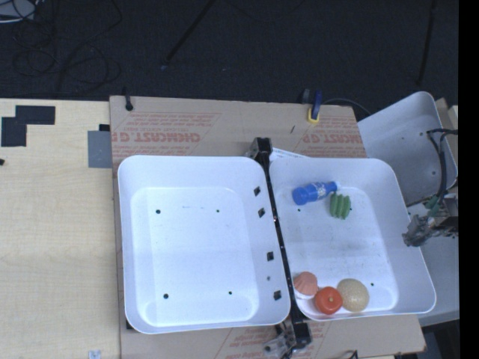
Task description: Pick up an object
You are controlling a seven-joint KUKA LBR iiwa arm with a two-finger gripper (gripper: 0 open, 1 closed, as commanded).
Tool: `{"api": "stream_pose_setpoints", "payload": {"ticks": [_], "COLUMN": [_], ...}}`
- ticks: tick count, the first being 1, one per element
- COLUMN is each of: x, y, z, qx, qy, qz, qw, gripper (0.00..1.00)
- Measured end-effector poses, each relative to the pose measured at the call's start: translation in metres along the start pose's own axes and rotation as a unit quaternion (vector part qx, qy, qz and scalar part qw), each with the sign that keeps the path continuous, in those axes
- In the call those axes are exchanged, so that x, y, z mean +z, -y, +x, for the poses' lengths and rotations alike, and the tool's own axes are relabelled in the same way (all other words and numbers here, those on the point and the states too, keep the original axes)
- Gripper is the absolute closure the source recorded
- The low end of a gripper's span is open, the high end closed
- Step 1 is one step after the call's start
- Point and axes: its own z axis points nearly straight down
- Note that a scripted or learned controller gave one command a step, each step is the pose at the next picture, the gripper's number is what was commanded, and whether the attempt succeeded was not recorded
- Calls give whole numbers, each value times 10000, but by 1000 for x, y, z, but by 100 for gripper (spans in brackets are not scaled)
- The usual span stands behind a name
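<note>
Five objects are seen in the right bin (415,275). A blue bottle (314,192) lies on its side toward 12 o'clock on the bin floor, with a green ribbed piece (340,206) just beside it at its 4 o'clock. At 6 o'clock, a pink ball (305,282), a red ball (328,300) and a beige ball (353,294) are crowded together against the near wall, seemingly touching.

What is taken to be the gripper (428,226) is seen at 3 o'clock, just outside the bin's wall. How far it is opened cannot be told, and nothing is seen held in it.

The step in hand is judged to be the approach and the choice of a target. The bottle is probably best chosen, since free floor is left around most of it. It should be gripped across its narrow width, not along its length, and centred on the body so that it is not rolled aside. The green piece should be kept clear on the descent. The cluster at 6 o'clock is better avoided: round shapes packed against a wall are easily pushed away and seldom captured.
</note>
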Motion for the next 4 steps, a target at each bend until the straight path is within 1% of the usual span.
{"api": "stream_pose_setpoints", "payload": {"ticks": [1, 2, 3, 4], "x": [-65, -219, -234, -283], "y": [-1, -53, -3, 2], "z": [-2, -1, -1, 37], "qx": [-8, -21, 6, -20], "qy": [37, 67, 32, 35], "qz": [-85, -155, -72, -87], "qw": [10000, 9999, 10000, 10000], "gripper": [100, 100, 100, 100]}}
